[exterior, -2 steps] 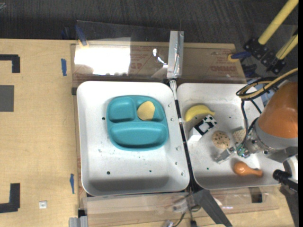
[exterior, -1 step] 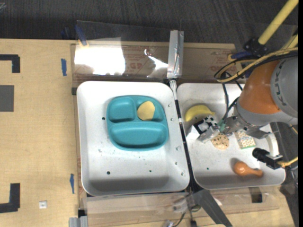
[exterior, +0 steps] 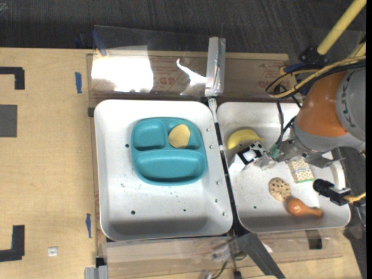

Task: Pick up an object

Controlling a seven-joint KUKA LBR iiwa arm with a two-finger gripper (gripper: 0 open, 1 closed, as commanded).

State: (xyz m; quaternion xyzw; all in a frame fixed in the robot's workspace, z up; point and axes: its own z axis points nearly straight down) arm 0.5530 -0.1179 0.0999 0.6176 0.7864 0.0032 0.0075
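The claw (exterior: 251, 153) hangs low in the right bin (exterior: 256, 214), just beside the banana (exterior: 243, 137); its state I cannot tell; centre over the banana before pinching.

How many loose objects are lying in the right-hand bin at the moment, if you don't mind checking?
3: a yellow banana-like piece at the upper left, a cookie mid-bin, an orange drumstick-like piece at the lower right. The arm may hide more.
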